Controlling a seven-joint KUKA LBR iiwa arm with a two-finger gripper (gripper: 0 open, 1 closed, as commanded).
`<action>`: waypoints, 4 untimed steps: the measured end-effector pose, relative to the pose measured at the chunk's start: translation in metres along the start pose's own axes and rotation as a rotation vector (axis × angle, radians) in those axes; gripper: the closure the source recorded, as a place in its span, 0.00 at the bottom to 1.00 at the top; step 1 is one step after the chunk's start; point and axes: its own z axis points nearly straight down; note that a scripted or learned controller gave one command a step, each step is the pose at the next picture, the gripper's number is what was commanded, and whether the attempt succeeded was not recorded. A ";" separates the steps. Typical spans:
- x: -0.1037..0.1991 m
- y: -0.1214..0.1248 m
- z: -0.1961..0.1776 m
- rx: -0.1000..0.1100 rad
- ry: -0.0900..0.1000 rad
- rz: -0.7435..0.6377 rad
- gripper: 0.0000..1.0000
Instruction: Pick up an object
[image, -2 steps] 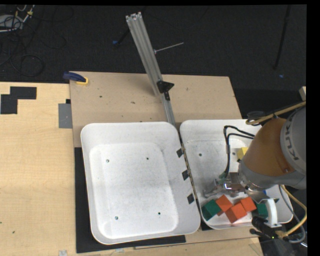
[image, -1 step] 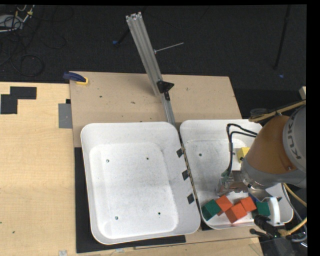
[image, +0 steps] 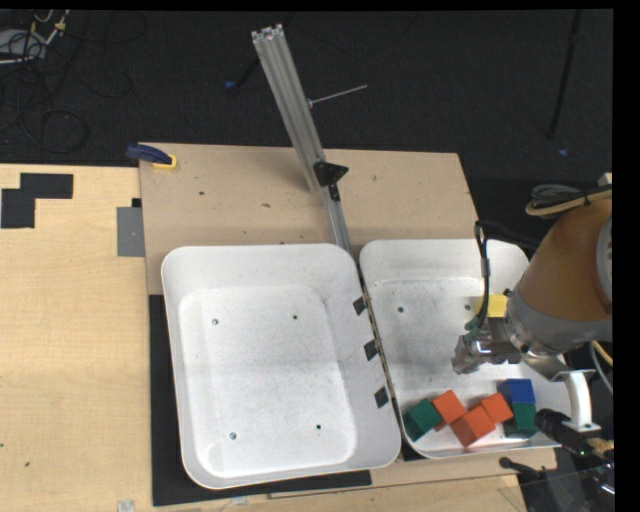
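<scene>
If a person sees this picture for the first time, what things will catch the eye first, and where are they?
The big grey arm with an orange band reaches in from the right, and its two-finger gripper hangs over the right white bin. A cluster of small coloured blocks, orange, green and blue, sits in that bin's near corner. A long metal rail slants away from between the bins.

A silver aluminium rail (image: 297, 110) slants down from top centre toward the bins. A blue-and-yellow clamp (image: 152, 155) sits at the counter's (image: 250, 200) upper-left corner.
</scene>
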 end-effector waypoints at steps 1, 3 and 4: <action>0.002 0.004 -0.043 0.001 0.000 -0.001 1.00; -0.008 0.005 -0.130 0.002 0.000 -0.001 1.00; 0.040 0.026 -0.109 0.008 0.003 -0.003 1.00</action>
